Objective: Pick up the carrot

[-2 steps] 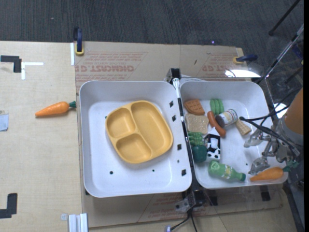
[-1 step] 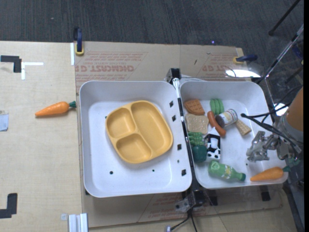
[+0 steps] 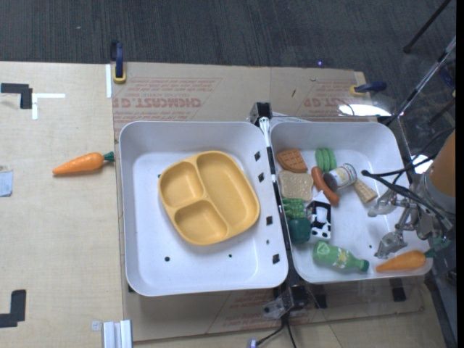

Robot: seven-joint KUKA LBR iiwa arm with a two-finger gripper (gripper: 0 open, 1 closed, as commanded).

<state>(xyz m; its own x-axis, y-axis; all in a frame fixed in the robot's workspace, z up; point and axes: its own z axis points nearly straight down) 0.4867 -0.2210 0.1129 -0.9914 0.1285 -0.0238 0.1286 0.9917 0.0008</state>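
**A Robot Test Bench in a Lab**

The place looked like a robotics lab. Two white bins (image 3: 130,194) sat on a plywood bench (image 3: 51,230) with flattened cardboard (image 3: 188,96) clamped beneath them. Black tape marks (image 3: 18,93) dotted the left side, cables (image 3: 279,325) trailed near, and grey carpet (image 3: 217,20) lay beyond.
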